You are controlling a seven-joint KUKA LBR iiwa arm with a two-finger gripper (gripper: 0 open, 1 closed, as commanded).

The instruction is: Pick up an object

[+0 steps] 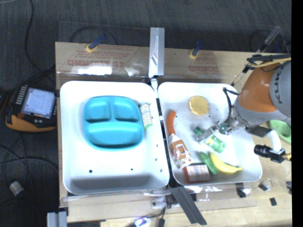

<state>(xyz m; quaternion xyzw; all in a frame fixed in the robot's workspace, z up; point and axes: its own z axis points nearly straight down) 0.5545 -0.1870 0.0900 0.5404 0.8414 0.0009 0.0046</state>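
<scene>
The right bin (246,171) holds several items. These are a round yellow piece (199,105), an orange carrot-like stick (170,121), a white and orange carton (178,151), a red-brown can (196,173), a banana (223,165), a green piece (206,157) and a green and white packet (216,144). My gripper (222,129) is low in this bin. It sits just above and to the right of the packet, beside a small grey item (200,133). The view is too small to show whether it touches either one.
In the left bin (71,141) lie a blue divided plate (113,122) and a small pale corn-like piece (146,114) by the plate's right edge. The arm's orange band (258,92) hangs over the right bin's far right side. Loose parts lie on the bench at right.
</scene>
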